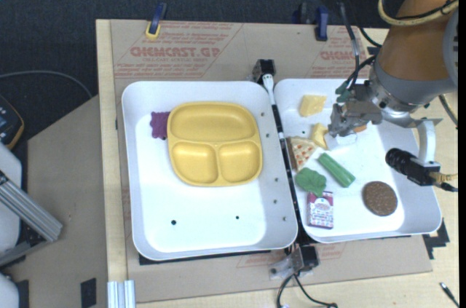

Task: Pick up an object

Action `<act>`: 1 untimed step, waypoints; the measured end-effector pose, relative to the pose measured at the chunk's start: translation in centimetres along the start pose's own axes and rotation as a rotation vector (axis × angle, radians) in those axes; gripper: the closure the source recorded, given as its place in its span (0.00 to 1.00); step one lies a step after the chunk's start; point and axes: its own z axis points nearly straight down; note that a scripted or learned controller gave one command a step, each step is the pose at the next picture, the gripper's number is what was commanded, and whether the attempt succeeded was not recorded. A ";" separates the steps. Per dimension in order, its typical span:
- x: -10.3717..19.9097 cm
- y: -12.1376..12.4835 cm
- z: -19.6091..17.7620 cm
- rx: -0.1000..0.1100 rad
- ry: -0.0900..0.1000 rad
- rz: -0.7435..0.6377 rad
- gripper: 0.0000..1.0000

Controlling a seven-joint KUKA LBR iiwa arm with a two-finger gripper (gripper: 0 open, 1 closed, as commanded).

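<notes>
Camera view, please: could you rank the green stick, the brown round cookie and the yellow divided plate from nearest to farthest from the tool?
The tool hangs over the right bin.
1. Green stick, just below it in the right bin.
2. Brown round cookie, lower right corner.
3. Yellow divided plate, left bin.

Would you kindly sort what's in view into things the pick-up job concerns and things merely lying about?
Job: gripper; cheese wedge; pizza slice; broccoli; green stick; brown cookie; pink carton.
Lying about: yellow divided tray; purple piece; blue clamps.
</notes>
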 end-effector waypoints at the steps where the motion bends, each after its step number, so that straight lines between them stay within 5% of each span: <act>1: 1.2 -2.3 0.0 0.000 0.000 -0.001 1.00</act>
